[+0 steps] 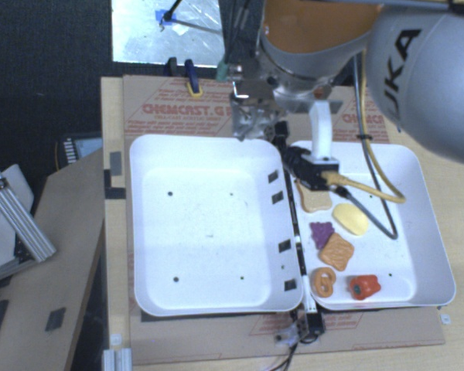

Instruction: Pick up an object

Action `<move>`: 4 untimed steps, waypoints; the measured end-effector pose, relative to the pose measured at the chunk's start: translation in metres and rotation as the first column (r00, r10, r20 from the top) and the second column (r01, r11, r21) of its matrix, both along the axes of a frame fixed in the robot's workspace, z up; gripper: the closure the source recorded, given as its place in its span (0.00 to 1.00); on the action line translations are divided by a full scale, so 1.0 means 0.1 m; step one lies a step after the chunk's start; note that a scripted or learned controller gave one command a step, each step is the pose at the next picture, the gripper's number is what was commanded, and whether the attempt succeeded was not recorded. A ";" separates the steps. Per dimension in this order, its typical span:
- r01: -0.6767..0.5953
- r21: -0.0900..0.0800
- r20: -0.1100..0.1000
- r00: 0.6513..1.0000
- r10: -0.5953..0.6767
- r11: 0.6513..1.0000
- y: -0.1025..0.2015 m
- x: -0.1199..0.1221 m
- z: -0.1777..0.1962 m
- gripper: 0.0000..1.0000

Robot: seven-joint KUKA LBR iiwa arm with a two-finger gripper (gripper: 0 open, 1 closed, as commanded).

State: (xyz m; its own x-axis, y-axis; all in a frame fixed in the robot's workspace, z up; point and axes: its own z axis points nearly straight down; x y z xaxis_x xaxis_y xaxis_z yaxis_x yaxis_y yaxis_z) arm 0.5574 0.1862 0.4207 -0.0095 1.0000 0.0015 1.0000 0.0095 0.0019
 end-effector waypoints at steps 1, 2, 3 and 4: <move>0.002 0.004 0.016 1.000 -0.002 1.000 0.39 0.68 1.22 1.00; 0.001 0.001 0.000 1.000 -0.001 1.000 0.49 0.07 1.15 1.00; 0.014 -0.001 0.000 1.000 -0.014 1.000 -0.31 -0.41 1.15 1.00; 0.002 0.000 -0.001 1.000 -0.002 1.000 0.26 -0.02 1.02 1.00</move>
State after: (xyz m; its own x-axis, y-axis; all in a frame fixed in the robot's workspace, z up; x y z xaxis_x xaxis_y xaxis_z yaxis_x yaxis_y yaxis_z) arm 0.5558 0.2125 0.5227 -0.0074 1.0000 0.0011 1.0000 0.0074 0.0011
